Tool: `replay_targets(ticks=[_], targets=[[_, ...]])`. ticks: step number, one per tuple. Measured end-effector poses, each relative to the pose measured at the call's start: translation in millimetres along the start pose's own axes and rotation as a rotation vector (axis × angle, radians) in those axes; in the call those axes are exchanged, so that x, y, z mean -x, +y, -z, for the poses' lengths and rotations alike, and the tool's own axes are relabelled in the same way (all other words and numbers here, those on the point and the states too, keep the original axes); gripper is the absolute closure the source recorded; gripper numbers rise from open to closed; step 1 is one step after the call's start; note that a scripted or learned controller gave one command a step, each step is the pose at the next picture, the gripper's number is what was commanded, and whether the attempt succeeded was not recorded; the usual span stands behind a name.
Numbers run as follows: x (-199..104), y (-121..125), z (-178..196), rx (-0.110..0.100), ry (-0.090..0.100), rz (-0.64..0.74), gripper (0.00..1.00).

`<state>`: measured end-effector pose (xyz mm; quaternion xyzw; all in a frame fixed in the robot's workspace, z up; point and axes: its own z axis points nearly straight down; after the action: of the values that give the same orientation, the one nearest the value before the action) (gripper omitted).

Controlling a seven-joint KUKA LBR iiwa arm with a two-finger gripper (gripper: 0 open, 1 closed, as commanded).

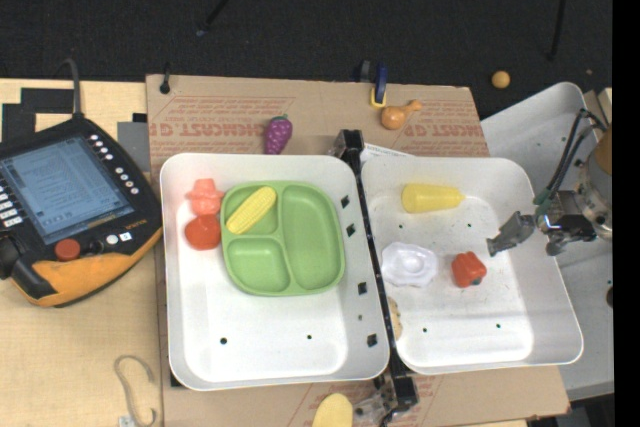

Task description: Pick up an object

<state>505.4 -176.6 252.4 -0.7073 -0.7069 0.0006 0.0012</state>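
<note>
gripper [512,235] over right bin's [545,345] right side | jaws: cannot tell | red pepper [468,269] just left, apart | yellow pepper [431,198] farther back

In the right bin you have three loose objects: a yellow toy corn-like piece [431,198] lying on its side near the far wall, a small red toy [468,269] at mid-floor, and a crumpled white piece [408,265] just left of the red one.
</note>
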Motion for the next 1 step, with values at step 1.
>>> replay_targets(ticks=[1], targets=[[-8.6, -1.3, -62.1, -0.005, 0.002, 0.003, 0.00]])
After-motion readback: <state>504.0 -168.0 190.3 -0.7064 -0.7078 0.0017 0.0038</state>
